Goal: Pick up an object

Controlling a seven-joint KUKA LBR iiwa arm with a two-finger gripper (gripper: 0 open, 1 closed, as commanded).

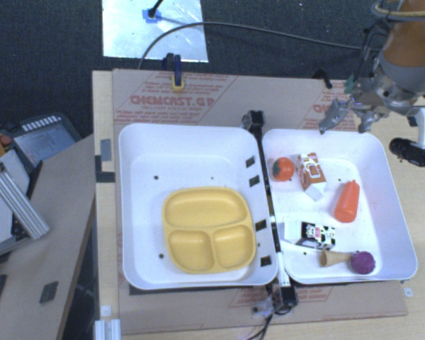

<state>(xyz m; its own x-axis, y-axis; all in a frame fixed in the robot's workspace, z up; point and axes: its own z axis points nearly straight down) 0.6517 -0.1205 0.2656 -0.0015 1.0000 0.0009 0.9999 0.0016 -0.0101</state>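
The right bin (382,154) holds a small orange ball (283,168), an orange-and-white carton (312,172), an orange bottle (346,201), a black-and-white patterned box (316,234) and a purple ball on a tan cone (354,261). My gripper (348,119) hangs above the bin's far rim, open, its two fingers spread with nothing between them. It is well above and behind the carton and the bottle.
A yellow three-compartment tray (207,229) lies in the left bin (142,161). A black divider clip strip (263,190) runs between the bins. A cable (269,30) crosses the dark floor behind the bench. Grey equipment (21,168) stands at the left.
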